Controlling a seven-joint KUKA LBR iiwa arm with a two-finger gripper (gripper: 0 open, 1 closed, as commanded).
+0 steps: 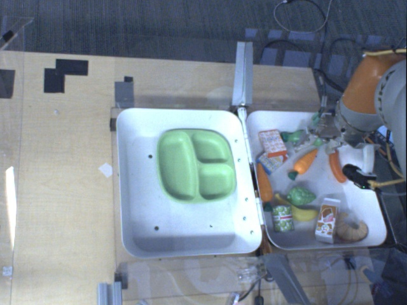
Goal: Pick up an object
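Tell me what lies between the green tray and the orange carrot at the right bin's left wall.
In the camera view, between the green tray and that carrot lie bare white bin floor and the two bins' adjoining walls.

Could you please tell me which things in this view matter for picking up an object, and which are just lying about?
For the job:
gripper, over the right bin
carrot
red-and-white carton
small can
juice box
bagel

Just lying about:
green divided tray in the left bin
cables behind the bench
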